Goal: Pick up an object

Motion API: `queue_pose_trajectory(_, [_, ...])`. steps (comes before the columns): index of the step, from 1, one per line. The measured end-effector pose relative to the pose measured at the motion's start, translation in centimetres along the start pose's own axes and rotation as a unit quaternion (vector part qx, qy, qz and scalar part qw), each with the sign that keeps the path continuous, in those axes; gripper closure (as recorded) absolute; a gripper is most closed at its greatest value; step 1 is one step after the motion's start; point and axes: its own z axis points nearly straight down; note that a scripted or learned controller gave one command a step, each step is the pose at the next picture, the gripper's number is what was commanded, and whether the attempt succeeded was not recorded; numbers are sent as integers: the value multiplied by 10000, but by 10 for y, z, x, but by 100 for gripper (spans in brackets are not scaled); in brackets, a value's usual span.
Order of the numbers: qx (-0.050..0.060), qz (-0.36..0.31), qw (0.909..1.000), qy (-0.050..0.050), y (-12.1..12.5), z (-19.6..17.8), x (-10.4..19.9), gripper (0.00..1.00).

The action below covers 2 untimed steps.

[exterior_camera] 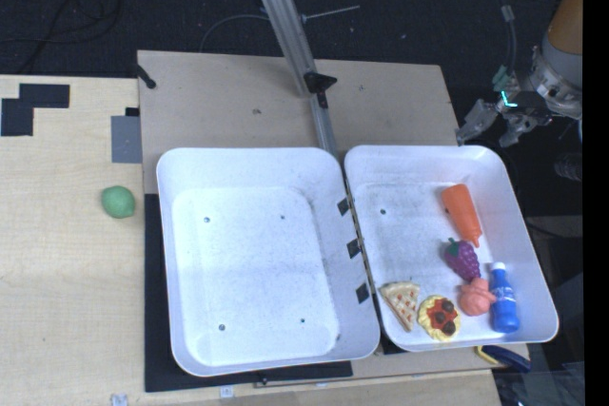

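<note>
**Crowded corner, end effector parked outside the bin**

The end effector [495, 121] hangs beyond the far right corner of the right bin [409, 168], above the dark area off the surface, with nothing between its fingers. They look spread apart, though at this size and against the dark background that reading is only probable.

Every candidate lies in the right bin, along its right and near sides: an orange carrot [461, 212] by itself, then a purple grape bunch [462, 259], a pink toy [475, 298], a blue bottle [503, 299], a round pizza piece [439, 317] and a pizza slice [402, 303]. The left bin [190, 171] holds none of them, and a green ball [118, 202] sits on the wooden surface well to its left.

Risks, as I judge them:
- The pink toy, bottle and grapes touch or nearly touch; a descent there could catch two items or push one aside
- The bottle lies just beside the bin's right wall, so a finger could strike the rim
- The pizza pieces are flat and may slip under the fingers
- The carrot stands apart and is closest to the end effector, but it is rounded and could roll out of an off-centre grip
</note>
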Motion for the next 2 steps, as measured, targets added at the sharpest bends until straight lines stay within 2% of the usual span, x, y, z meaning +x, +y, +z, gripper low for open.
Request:
queue_pose_trajectory(1, [0,0,10000,0,0,0,0,0])
queue_pose_trajectory(2, [25,-3,10000,6,-6,61,6,0])
